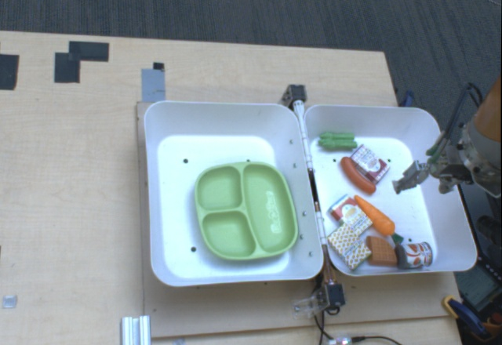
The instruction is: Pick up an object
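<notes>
The jaws (413, 179) hover over the right bin (447, 214), grip state impossible to tell, with the carrot (375, 216) just below-left of them; a good pick means descending centered across its narrow width, clear of the neighboring sausage (357, 175).

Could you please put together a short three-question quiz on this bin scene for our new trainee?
1. True or false: the green divided plate lies in the left bin.
2. Which lies nearest the right bin's far wall: A the carrot, B the green vegetable, C the can?
3. Over which bin does the gripper hover?

Key: 1 true. 2 B. 3 the right bin, at its right side, above bare floor beside the toys.
</notes>
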You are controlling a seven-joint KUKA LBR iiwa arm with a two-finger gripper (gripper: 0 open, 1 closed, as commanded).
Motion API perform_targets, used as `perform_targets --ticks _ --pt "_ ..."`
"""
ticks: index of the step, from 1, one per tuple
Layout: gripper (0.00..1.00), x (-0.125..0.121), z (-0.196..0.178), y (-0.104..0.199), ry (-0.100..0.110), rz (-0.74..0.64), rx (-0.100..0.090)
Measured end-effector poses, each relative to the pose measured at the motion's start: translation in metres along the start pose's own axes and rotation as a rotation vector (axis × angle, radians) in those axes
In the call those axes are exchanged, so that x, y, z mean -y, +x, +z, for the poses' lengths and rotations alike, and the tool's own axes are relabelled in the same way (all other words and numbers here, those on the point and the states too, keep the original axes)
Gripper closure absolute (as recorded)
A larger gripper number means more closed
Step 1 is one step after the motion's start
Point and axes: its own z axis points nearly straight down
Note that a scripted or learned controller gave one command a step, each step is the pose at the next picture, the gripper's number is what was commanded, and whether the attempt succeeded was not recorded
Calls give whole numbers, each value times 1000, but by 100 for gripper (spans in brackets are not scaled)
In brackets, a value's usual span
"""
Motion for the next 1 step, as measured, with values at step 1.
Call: perform_targets --ticks 1 --pt "0 16 117 42 -10 3 2"
